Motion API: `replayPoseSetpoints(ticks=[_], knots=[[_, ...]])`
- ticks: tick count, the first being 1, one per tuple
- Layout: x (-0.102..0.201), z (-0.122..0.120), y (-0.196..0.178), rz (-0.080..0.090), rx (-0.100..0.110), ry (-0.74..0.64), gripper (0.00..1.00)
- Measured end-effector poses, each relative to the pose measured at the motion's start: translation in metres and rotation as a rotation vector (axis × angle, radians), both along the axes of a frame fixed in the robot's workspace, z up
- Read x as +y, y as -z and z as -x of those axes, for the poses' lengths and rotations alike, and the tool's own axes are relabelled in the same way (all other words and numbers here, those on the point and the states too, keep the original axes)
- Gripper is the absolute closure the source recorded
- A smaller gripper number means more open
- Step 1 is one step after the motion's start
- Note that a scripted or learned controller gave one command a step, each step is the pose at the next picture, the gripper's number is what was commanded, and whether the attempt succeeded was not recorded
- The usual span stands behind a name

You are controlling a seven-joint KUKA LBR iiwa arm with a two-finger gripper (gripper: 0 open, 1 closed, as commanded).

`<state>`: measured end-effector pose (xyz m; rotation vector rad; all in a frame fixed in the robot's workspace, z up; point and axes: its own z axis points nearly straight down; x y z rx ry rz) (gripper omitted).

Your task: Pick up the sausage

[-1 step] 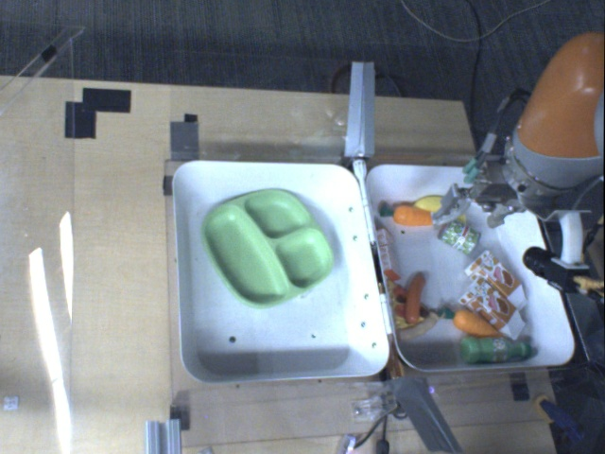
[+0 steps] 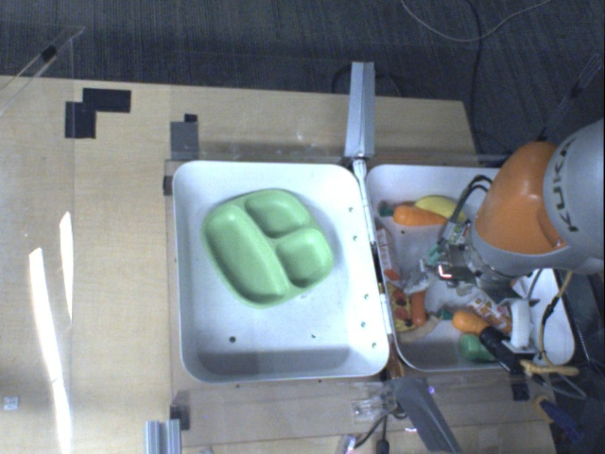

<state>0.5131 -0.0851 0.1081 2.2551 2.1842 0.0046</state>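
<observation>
The right bin (image 2: 416, 353) is taken as landmark. The hand (image 2: 446, 270) is lowered near its centre, under the orange-banded arm (image 2: 515, 211); its state cannot be told. The sausage cannot be identified with certainty among the toy food there; a reddish piece (image 2: 405, 301) at the left wall is suspected. It is judged light, smooth, rigid plastic, best gripped mid-length. A glossy green divided plate (image 2: 269, 246) is noted to the left.

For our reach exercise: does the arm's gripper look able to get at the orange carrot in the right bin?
Probably yes. The carrot lies uncovered at the right bin's far end, with the gripper over that same bin. The yellow piece beside it may crowd the grasp.
</observation>
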Motion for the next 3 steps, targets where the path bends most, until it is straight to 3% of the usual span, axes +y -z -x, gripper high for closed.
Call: replayPoseSetpoints(ticks=[1,2,3], knots=[[0.001,-0.027,0.019,0.0,-0.007,-0.033,0.0],[0.002,-0.03,0.006,-0.001,-0.016,-0.033,1.0],[0.002,-0.03,0.006,-0.001,-0.016,-0.033,0.0]])
